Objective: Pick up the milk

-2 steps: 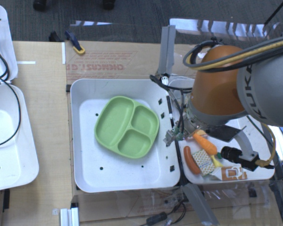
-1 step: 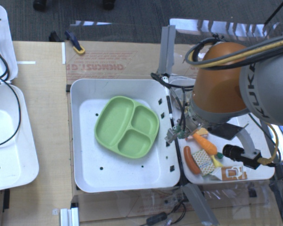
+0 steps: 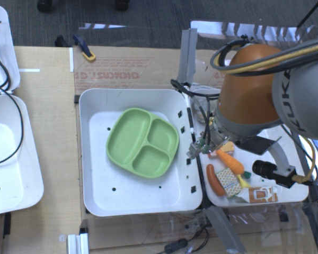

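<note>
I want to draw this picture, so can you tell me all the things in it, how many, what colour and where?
Plate: one, green, three sections, in the left bin.
Bins: two, white, side by side; left one and right one.
Carrot: one, orange, in the right bin.
Sausage: one, red, in the right bin beside the carrot.
Milk carton: one, white and orange, lying at the near edge of the right bin.
Checked packet: one, pale, between the sausage and the carton.
Clamp: one, blue and yellow, on the bench at the far side.
Robot arm: one, grey with an orange band, over the right bin.
</note>
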You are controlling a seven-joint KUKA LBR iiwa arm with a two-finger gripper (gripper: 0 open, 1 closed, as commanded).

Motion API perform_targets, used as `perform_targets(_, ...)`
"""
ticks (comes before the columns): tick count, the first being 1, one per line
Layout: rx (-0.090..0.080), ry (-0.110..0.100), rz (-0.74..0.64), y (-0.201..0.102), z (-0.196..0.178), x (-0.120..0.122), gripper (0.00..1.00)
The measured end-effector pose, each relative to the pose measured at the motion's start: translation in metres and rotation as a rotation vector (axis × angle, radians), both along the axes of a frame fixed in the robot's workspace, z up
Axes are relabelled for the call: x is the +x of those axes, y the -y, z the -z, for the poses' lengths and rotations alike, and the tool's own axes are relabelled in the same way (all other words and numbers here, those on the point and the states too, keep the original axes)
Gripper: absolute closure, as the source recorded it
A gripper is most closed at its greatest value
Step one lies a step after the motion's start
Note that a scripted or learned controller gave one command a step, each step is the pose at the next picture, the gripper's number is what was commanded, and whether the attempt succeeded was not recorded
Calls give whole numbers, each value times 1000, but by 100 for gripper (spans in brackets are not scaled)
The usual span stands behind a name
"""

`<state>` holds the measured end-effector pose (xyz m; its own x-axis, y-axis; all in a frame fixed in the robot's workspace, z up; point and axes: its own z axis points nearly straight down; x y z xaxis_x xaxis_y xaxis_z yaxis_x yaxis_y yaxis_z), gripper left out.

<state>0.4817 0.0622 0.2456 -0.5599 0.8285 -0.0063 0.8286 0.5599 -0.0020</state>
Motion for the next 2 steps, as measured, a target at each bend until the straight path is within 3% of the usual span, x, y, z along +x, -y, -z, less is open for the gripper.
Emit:
perform_targets(1,4,-5,206,-16,18,-4,100)
perform_targets(2,4,-5,171,41,40,-1,100)
